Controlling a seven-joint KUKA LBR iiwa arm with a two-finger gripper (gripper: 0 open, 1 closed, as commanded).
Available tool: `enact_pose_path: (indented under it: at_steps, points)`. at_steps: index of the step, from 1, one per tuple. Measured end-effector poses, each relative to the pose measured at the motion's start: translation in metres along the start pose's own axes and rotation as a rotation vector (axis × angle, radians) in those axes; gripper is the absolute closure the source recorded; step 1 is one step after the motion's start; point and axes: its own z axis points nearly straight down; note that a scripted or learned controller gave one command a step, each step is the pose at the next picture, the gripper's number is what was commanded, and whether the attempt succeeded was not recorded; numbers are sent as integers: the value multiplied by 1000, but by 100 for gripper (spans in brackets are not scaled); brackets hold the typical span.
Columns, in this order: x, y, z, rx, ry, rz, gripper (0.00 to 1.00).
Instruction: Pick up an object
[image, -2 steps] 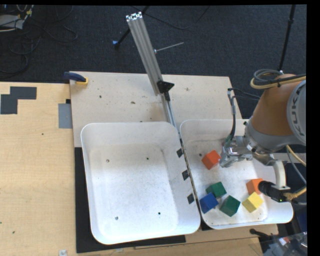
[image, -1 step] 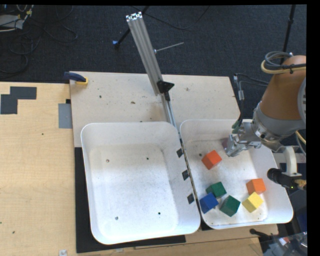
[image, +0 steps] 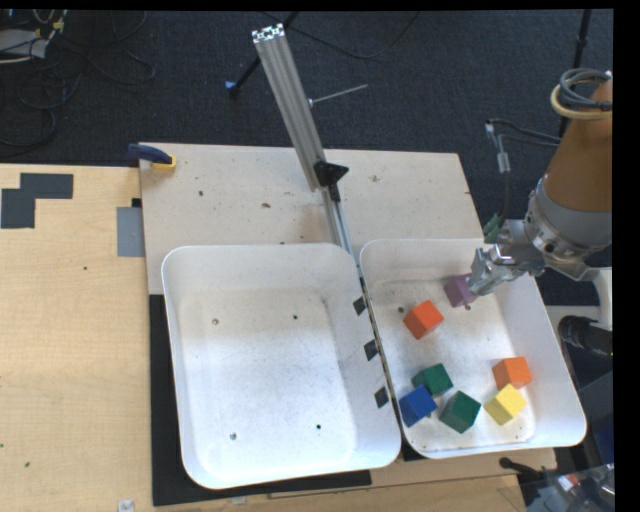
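Front cubes untouched; gripper (image: 478, 283) sits at purple block (image: 459, 291) in right bin (image: 560, 345), clamp state unclear, verify grasp before lifting.

Gripper (image: 478, 281) touching purple block (image: 458, 291) (right bin (image: 560, 400)); six blocks nearby.

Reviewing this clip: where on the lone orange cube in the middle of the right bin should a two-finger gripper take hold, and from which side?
Grip the orange cube across two opposite flat side faces, coming straight down from above. It lies apart from the other blocks, so fingers likely fit on every side. It sits turned relative to the right white bin walls, so rotate the wrist to match.
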Motion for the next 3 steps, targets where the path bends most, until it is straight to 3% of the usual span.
enact_pose_path:
  at_steps: [3]
  points:
    - [144, -17, 19, 8, 2, -2, 100]
